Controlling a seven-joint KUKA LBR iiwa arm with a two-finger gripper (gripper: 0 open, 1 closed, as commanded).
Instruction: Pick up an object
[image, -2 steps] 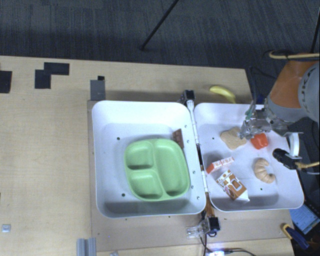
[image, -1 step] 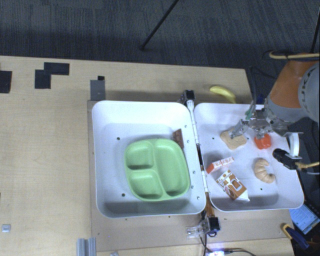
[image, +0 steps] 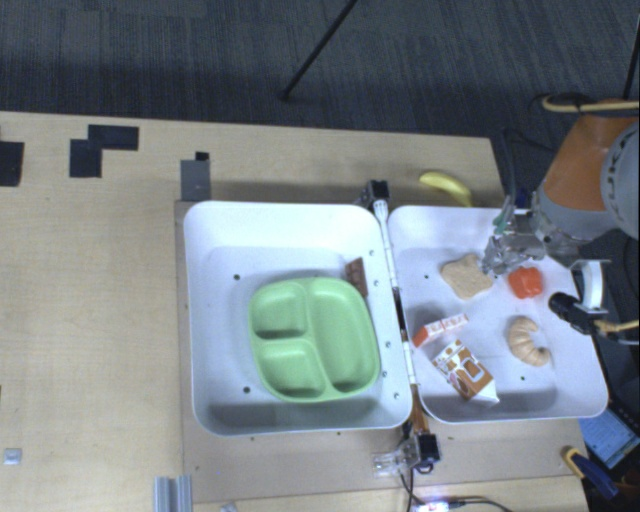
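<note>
My gripper hangs low over the back of the right bin, right at the edge of a flat tan bread-like piece. A red round object lies just right of the gripper. Nearer the front sit a pale brown pastry, a small orange-and-white packet and a brown-and-white carton. I see nothing lifted off the bin floor.
The left bin holds a green divided plate with a small brown item at its back right corner. A yellow banana lies on the bench behind the right bin. The grey and orange arm enters from the right.
</note>
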